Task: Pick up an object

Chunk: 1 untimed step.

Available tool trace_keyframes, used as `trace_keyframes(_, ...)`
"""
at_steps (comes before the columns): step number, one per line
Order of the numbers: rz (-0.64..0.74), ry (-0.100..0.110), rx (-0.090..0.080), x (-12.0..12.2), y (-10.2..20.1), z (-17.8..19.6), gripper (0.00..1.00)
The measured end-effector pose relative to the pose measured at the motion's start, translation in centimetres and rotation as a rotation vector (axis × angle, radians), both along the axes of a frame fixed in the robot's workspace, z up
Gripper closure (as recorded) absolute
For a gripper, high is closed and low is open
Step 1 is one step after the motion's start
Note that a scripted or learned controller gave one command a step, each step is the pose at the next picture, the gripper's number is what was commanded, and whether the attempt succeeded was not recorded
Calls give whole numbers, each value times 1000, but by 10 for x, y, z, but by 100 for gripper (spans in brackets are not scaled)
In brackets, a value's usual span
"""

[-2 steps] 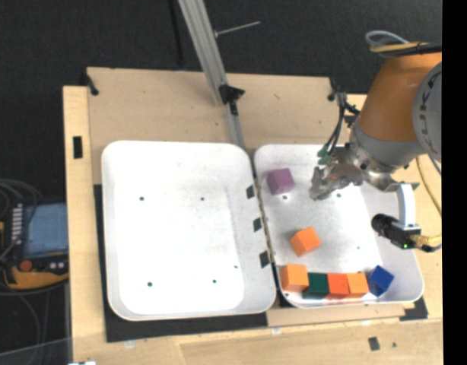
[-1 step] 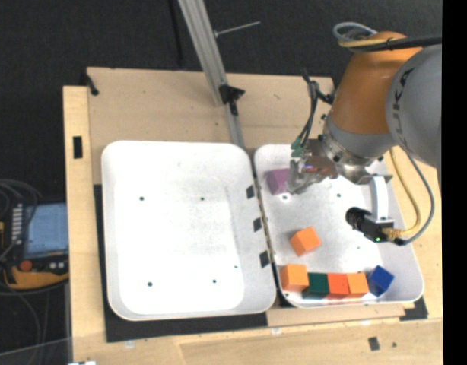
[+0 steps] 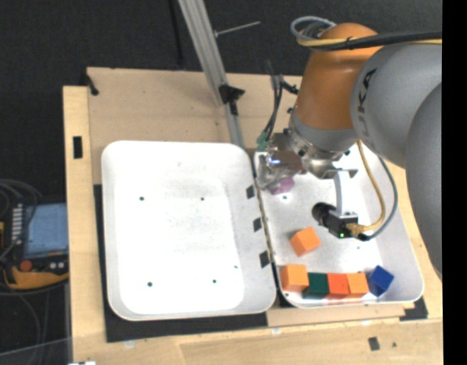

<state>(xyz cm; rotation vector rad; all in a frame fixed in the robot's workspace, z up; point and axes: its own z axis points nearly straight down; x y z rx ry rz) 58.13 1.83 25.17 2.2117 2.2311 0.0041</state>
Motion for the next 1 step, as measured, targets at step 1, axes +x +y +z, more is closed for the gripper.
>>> trace_keyframes(1, -3, 3, -1, -3, 43, -6, 100)
